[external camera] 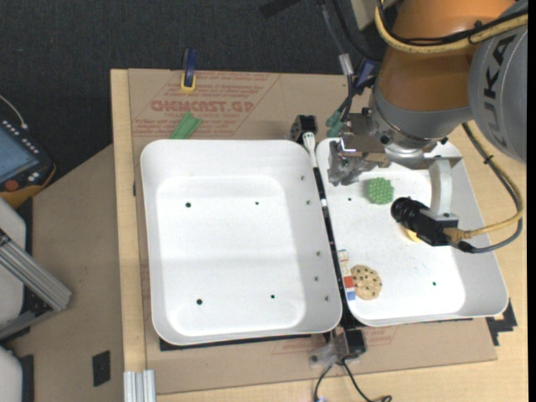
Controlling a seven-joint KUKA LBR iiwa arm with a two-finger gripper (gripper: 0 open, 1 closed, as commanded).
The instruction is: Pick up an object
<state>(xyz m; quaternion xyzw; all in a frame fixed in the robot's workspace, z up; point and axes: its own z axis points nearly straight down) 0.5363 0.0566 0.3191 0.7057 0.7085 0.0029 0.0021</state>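
Gripper (pixel 345 164) hangs low in the right bin (pixel 469 296) beside a green object (pixel 379 191); finger state hidden.

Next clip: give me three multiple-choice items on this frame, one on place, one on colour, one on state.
1. Where does the cookie lie?
A. left bin
B. right bin, near corner
C. on the cardboard

2. What colour is the bumpy object near the gripper?
A. green
B. red
C. blue

3. How does that green object stand to the gripper?
A. lifted above the bin
B. lying on the bin floor beside it
C. outside the bins

Key: 1 B, the cookie sits low in the right bin by the divider. 2 A, it is plainly green. 3 B, it rests on the floor just right of the gripper.
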